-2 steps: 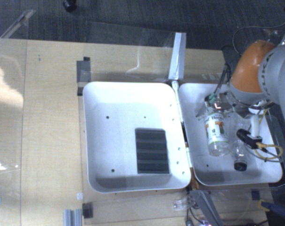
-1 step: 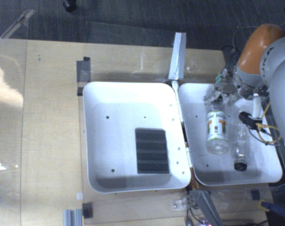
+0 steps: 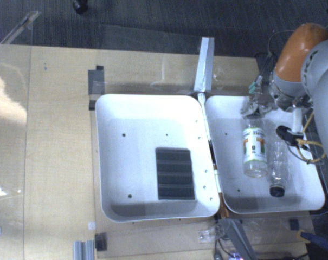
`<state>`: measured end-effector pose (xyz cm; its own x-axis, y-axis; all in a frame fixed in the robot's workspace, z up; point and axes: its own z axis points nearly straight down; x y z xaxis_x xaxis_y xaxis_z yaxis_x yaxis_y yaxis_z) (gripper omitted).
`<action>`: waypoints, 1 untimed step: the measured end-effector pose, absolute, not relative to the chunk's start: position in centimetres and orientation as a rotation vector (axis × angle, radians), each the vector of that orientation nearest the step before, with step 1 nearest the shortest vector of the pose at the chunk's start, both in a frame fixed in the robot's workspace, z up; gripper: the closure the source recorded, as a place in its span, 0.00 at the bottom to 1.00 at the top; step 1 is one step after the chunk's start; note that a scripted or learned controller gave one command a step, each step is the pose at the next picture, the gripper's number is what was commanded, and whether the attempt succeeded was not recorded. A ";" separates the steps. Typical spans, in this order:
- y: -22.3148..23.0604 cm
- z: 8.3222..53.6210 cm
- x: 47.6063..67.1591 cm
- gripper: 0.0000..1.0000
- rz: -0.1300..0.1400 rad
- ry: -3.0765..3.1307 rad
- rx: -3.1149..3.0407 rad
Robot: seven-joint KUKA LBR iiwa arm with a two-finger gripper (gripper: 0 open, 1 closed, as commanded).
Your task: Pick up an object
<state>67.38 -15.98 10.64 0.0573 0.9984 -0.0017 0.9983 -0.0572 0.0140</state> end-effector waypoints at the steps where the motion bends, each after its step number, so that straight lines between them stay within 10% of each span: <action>1: -19.2 8.9 67.2 1.00 0.010 2.133 2.293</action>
